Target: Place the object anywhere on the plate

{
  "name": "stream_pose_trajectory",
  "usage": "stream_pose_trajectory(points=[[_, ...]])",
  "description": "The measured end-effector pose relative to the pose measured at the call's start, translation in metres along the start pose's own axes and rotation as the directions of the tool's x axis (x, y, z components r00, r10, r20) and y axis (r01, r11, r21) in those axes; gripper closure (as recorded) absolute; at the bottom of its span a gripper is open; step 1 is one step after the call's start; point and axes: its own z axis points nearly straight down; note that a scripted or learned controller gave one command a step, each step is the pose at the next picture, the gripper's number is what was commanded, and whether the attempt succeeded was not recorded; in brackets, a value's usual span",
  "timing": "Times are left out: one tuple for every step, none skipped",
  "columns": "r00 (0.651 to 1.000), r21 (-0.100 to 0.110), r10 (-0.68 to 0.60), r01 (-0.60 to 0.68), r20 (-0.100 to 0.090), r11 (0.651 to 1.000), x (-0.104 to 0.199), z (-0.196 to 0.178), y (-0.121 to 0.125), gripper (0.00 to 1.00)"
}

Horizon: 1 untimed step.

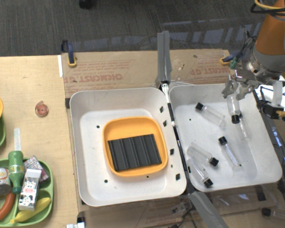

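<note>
The square orange plastic plate (135,146) with a dark ribbed insert sits in the middle of the left shallow white bin (87,153). To the right of the plate, in the right shallow white bin (261,171), lie several clear plastic vials with black caps. The tool (234,97) hangs over that bin's upper right part, far right of the plate, with one clear black-capped vial (235,110) upright between its fingers, cap down, seemingly held.
</note>
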Motion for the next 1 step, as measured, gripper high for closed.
stream_pose_trajectory(points=[[0.978, -0.003, -0.209, 0.209, 0.001, 0.978, -0.0288, -0.0338, 0.0307, 1.0]])
